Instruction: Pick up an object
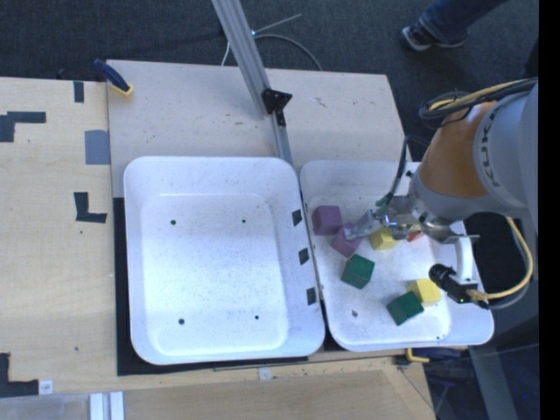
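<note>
- The objects lay in the right bin (455, 326): a purple block (326, 219) near the bin's left wall, a second purple block (344, 243) just below it, a yellow block (382, 240) to their right, a green block (357, 272) below those, and a dark green block (405, 308) touching another yellow block (427, 290) toward the near right corner.
- My gripper (363, 231) was low over that bin, its tip between the lower purple block and the first yellow block, close to both.
- I could not tell from this view how my jaws stood, nor whether anything sat between them.
- My arm (490, 160) came in from the right, the orange band above the wrist lying over the bin's right rim.
- The left bin (140, 178) stood beside the right one, their walls touching.
- A grey metal bar (245, 46) ran at a slant from the top edge down to the gap between the bins.
</note>
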Controlling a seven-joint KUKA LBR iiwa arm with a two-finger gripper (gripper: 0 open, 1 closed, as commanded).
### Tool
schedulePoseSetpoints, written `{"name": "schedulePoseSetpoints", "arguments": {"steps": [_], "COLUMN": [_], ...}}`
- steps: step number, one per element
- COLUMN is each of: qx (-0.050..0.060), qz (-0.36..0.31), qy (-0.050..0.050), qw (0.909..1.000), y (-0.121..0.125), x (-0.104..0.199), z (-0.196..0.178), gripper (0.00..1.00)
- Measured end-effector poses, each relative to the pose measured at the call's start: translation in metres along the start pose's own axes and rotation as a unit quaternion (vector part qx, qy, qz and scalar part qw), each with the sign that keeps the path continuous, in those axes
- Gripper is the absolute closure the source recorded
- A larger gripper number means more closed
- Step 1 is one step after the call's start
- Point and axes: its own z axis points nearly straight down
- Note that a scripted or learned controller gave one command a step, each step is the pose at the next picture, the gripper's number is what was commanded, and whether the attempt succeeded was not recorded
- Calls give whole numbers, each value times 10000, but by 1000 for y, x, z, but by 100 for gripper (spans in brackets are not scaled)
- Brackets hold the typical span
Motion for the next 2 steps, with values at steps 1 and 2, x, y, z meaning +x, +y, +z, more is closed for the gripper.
{"name": "schedulePoseSetpoints", "arguments": {"steps": [1,2], "qx": [124,37], "qz": [4,10], "qy": [26,-1], "qw": [9999,10000], "y": [-54,-62], "x": [8,22], "z": [-7,6], "gripper": [0,0]}}
